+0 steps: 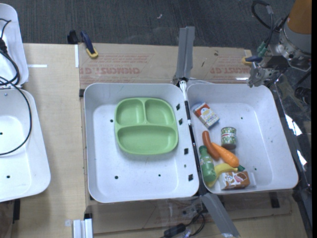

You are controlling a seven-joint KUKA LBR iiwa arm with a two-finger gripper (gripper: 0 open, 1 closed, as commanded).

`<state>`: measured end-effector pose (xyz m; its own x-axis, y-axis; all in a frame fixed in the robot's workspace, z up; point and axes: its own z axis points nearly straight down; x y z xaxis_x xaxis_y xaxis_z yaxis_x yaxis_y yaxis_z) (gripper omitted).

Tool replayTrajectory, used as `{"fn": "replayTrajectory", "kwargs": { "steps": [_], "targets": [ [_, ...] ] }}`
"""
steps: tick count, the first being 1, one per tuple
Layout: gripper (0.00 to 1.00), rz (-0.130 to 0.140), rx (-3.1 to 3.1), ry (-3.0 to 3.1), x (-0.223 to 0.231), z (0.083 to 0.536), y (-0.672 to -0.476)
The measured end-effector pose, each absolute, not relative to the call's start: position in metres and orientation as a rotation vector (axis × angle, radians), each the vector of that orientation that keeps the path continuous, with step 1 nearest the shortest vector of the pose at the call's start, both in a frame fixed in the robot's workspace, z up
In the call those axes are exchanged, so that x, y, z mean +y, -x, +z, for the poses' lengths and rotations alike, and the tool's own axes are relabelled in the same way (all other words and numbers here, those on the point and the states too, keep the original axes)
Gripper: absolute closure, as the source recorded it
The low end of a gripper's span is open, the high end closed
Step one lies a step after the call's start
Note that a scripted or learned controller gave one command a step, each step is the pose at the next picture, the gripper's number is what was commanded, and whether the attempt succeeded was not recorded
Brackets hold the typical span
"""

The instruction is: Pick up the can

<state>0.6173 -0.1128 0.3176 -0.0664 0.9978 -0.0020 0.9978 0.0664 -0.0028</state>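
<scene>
At 1 o'clock above the right bin (277, 113), gripper (258, 77) is hovering, jaws unclear, can't tell. Can (228, 137) is standing mid-bin, carrot (225, 154) at its 6, carton (206, 115) at 11.

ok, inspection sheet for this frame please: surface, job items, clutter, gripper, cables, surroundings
Surface: bench bearing two white bins, left bin and right bin, side by side.
Job's things: can standing upright near the middle of the right bin, apart from the gripper.
Clutter: green divided plate in the left bin; small carton, carrot, green bottle, banana and brown packet in the right bin.
Grippers: gripper above the right bin's far right corner, holding nothing visible.
Cables: black cable looped by the wrist; another at left.
Surroundings: dark floor.
</scene>
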Motion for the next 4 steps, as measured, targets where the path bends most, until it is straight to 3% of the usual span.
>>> {"fn": "replayTrajectory", "kwargs": {
  "steps": [1, 2, 3, 4],
  "targets": [
    [1.00, 0.005, -2.270, 2.170, -0.076, 0.317, -0.574],
    [1.00, 0.009, -1.982, 2.436, -0.080, 0.304, -0.594],
    [1.00, 0.009, -1.931, 2.474, -0.087, 0.219, -0.576],
    [0.00, 0.008, -1.931, 2.475, -0.087, 0.219, -0.576]
  ]
}}
